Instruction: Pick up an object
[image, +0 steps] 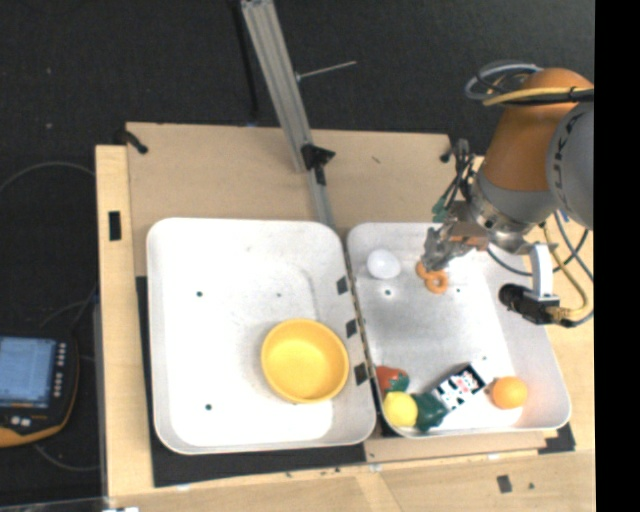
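Hovering gripper (437, 258) — above orange ring (435, 281), right bin (520, 345)

Open floor of right bin (430, 330) mid-bin

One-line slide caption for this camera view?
Arm's gripper low over a small orange ring in the right bin, beside a white ball; yellow bowl in the left bin.

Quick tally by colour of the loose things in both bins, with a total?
Yellow: 2, bowl and small yellow ball-like piece
Orange: 2, ball and ring
White: 1, ball
Green: 1, piece
Red-orange: 1, piece
Black-and-white: 1, patterned block
Total: 8
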